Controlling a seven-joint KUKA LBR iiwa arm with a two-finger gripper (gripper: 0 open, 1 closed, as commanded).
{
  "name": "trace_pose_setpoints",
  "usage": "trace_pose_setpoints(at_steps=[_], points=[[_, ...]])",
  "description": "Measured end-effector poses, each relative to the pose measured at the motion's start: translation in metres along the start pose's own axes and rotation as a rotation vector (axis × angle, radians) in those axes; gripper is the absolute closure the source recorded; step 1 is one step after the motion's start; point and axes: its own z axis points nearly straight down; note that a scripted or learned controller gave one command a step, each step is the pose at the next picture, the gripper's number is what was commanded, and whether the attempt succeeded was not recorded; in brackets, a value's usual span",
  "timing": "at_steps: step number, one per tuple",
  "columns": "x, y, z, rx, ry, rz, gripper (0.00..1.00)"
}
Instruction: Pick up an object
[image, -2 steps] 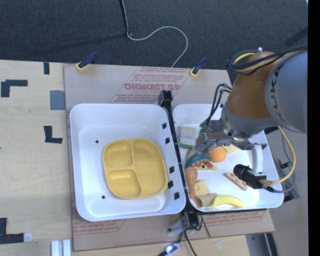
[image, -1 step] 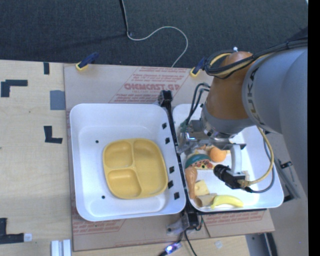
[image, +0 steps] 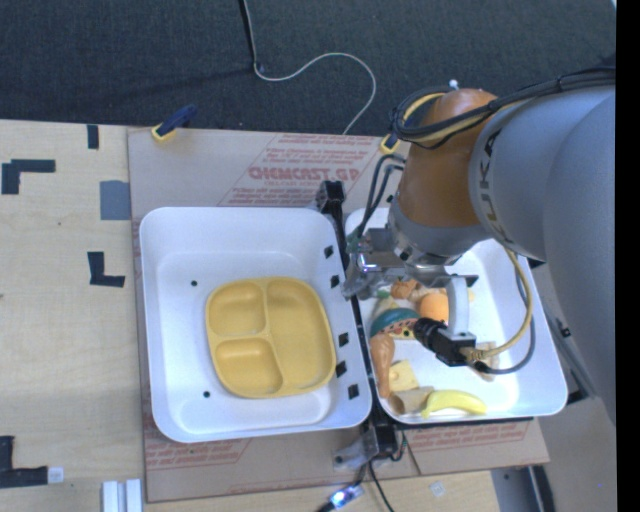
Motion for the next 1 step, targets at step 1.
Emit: trace_pose_setpoints(at_steps=[1], points=[[0.0152, 0.0010, 0.0059, 0.002, -0.002, 0.002, 1.00]])
